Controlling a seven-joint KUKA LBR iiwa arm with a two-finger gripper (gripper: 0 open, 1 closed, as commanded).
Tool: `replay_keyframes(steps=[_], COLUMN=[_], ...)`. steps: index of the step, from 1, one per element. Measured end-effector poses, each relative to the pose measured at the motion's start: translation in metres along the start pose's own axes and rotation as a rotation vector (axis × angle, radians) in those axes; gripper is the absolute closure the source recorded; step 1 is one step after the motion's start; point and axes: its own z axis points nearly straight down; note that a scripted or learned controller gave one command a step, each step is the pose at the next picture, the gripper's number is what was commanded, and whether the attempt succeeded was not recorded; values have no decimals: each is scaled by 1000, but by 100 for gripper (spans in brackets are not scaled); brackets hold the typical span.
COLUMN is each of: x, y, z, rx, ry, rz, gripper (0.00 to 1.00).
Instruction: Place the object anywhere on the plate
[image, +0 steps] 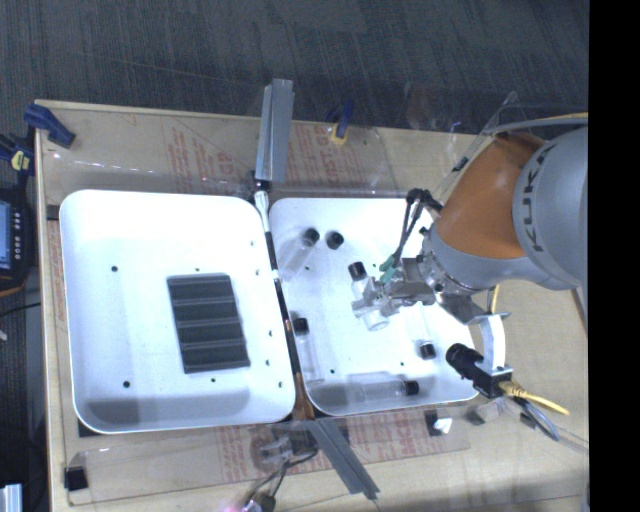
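Dark ribbed plate (208, 322) in left bin (90, 300); pincer (372, 300) over right bin (330, 390)

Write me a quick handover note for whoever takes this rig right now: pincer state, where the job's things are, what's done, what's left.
Pincer: low over the middle of the right bin; whether it grips anything cannot be told.
Things: small clear vials with black caps lie scattered in the right bin, one along its near wall. The dark ribbed plate sits in the left bin.
Done: nothing is on the plate.
Left: grasp a vial, carry it across to the left bin, set it on the plate.
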Motion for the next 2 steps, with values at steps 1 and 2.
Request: replay_keyframes(steps=[1,2], x=[69,125], y=[50,123], z=[-1,23], rx=[1,4], ry=[4,3], rz=[-136,158], gripper=[100,100])
